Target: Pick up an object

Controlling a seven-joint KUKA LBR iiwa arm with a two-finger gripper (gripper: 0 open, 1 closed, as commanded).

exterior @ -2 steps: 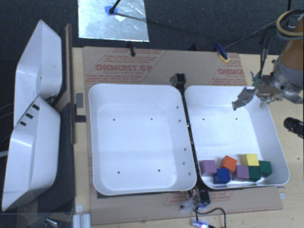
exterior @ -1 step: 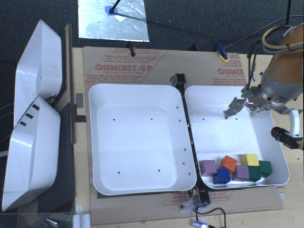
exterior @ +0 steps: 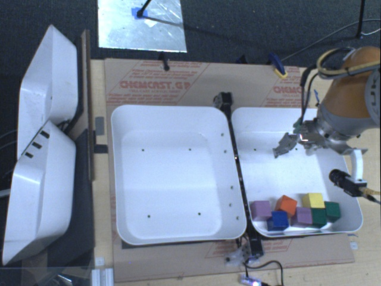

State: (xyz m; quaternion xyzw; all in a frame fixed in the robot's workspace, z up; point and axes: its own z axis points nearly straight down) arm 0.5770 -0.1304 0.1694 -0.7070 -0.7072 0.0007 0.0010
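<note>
The grey arm [exterior: 351, 100] with its orange band is reaching in from the 3 o'clock side of the camera view and is hanging over the upper part of the right bin [exterior: 262, 159]. Its gripper [exterior: 287, 145] is pointing toward 9 o'clock, poised above bare white floor near the bin's middle. Nothing is sitting between its fingers, so it is carrying no object; whether it is spread or closed cannot be told from this slant, since the tip is small and dark against the bin.

The objects are lying well apart from the gripper, bunched along the right bin's rim at 6 o'clock. A purple block [exterior: 260, 209] is resting at the 9 o'clock end of the cluster. Just beside it, an orange block [exterior: 287, 204] is sitting tilted, and a blue block [exterior: 277, 220] is lying at its 7 o'clock, touching the rim. Toward 3 o'clock, a yellow block [exterior: 314, 200] is sitting next to a second purple block [exterior: 304, 215], with a green block [exterior: 324, 213] closing the row at the corner.

The left bin [exterior: 172, 177] is sitting just beside the right one, the two sharing a dark divider [exterior: 237, 171] running from 12 to 6 o'clock.
</note>
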